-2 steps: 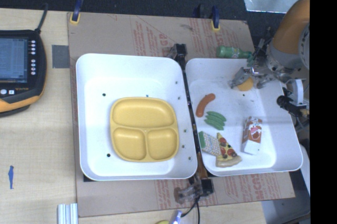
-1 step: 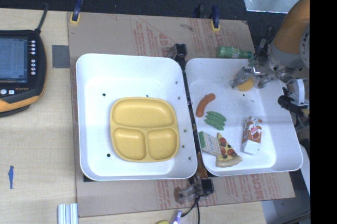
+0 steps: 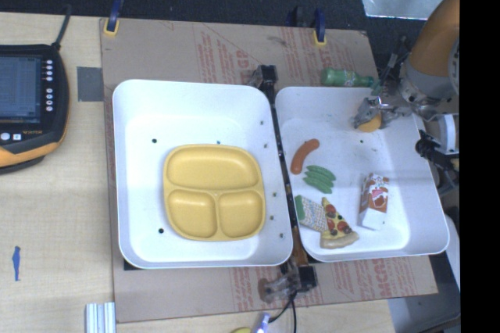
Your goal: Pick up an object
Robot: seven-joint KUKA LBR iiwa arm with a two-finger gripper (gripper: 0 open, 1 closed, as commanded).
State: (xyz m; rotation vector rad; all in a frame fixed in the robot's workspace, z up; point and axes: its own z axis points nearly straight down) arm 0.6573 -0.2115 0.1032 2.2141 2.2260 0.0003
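The gripper [image 3: 372,117] hangs low over the far right part of the right bin [image 3: 418,241], its fingertips closed around a small orange piece [image 3: 371,123] that sits at the bin floor; whether the piece is lifted clear of the floor cannot be told. The grey arm [image 3: 431,50], with its orange band, reaches in over the bin's right rim.

Measured from that right bin, the other items cluster toward its near and left sides: a red-brown sausage [image 3: 305,155] lies near the left wall, green pea pods [image 3: 319,178] just beside and nearer the camera from it, a pizza slice [image 3: 336,224] and a patterned wedge [image 3: 312,213] touching each other close to the near-left corner, and a small red-and-white carton [image 3: 374,202] toward the near right. The middle and far-left floor of the bin lies bare, leaving open room around the gripper.

A green bottle [image 3: 344,77] rests outside, just beyond the bin's far rim. The left bin [image 3: 137,167] adjoins the right bin's left wall and holds a yellow divided tray [image 3: 213,191]. A handheld control pendant [image 3: 30,109] sits well apart, past the left bin.
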